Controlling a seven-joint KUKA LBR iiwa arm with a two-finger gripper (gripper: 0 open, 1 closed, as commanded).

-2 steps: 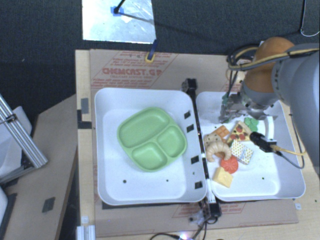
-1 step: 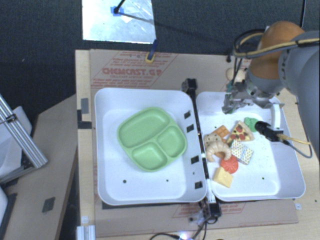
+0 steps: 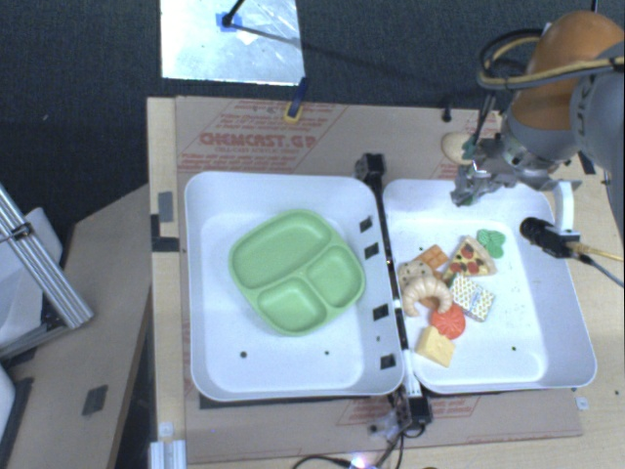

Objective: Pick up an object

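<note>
Nearest, the pale desk (image 3: 117, 262) carries a sheet of cardboard (image 3: 264, 135) with two white bins set side by side on it, touching along a black middle seam. In the right bin (image 3: 547, 350), a small heap of toy food lies towards the bin's left half. The yellow cheese (image 3: 437, 346) is closest to the front, with the red tomato (image 3: 450, 322) touching its far edge. Just behind them the croissant (image 3: 425, 292) curls beside a blue checked packet (image 3: 475, 299). Farther back, the cracker (image 3: 428, 260) lies next to the pizza (image 3: 472, 258), and the green leaf (image 3: 491, 240) sits at the pizza's far right corner. All of these lie flat on the bin floor, clear of the pincer. The left bin (image 3: 210, 360) holds a green plate (image 3: 293, 272) with three compartments, turned at a slant near the bin's middle. Beyond the food, the pincer (image 3: 467, 190) hangs over the far left corner of the right bin, near its back rim and well apart from the heap; whether it is spread or pressed together cannot be told. The arm (image 3: 566, 57) rises behind it to the right, orange at its top. Farthest off, a square of foil (image 3: 229, 27) lies on the dark floor.
</note>
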